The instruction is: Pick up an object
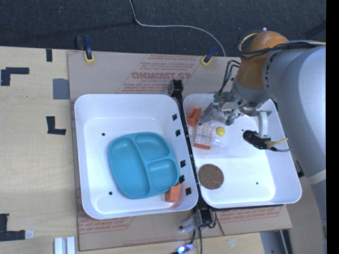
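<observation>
Orange print on a pale, partly see-through wrapper marks the small packet [203,136], the thing closest to my pincer [218,117]. It is a flat, oblong sachet, longer than it is wide. Its printing is too small for me to read. It lies on the white floor of the right bin [275,187], directly above the brown disc [211,176] in the view, near the disc but apart from it. The disc itself is round, flat and speckled brown. A little yellow ball [220,132] sits just beside the packet's right edge, above the disc and slightly right of it. Higher again from the disc, and a little to its left, a small orange piece [194,115] rests close to the bin's left wall, just beyond the packet's top end. My pincer hangs above the disc as well, over the packet's upper end and the yellow ball. From this slanted view I cannot tell whether it is open or closed, or whether it touches anything beneath it. Nothing visibly sits in its grasp. Left of the disc, across the two walls where the bins meet, a blue divided plate [140,163] lies in the left bin [85,110]. An orange block [172,193] sits below and left of the disc, at the plate's lower right corner.
</observation>
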`<state>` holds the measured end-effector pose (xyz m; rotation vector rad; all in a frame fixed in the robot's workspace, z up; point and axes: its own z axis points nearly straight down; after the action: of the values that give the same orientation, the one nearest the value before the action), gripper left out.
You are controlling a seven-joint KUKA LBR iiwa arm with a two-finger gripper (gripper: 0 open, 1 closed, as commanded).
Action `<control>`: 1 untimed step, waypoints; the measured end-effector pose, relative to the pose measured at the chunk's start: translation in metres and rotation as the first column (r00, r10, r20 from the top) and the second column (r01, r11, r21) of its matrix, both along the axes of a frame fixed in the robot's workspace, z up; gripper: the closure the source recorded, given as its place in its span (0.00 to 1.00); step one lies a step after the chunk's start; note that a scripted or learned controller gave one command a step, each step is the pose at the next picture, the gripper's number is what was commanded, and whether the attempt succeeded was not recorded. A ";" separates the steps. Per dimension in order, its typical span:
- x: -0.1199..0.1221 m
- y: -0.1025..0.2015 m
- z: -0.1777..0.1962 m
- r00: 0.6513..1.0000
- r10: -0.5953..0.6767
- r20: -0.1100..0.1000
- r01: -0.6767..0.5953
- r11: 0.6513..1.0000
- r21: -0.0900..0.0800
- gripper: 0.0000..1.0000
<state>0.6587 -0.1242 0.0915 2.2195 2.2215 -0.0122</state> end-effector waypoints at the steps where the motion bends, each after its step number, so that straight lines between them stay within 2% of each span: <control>1: 0.003 0.005 0.011 1.000 -0.001 0.016 0.001 1.000 0.004 1.00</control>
<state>0.6617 -0.1196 0.1021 2.2146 2.2144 0.0099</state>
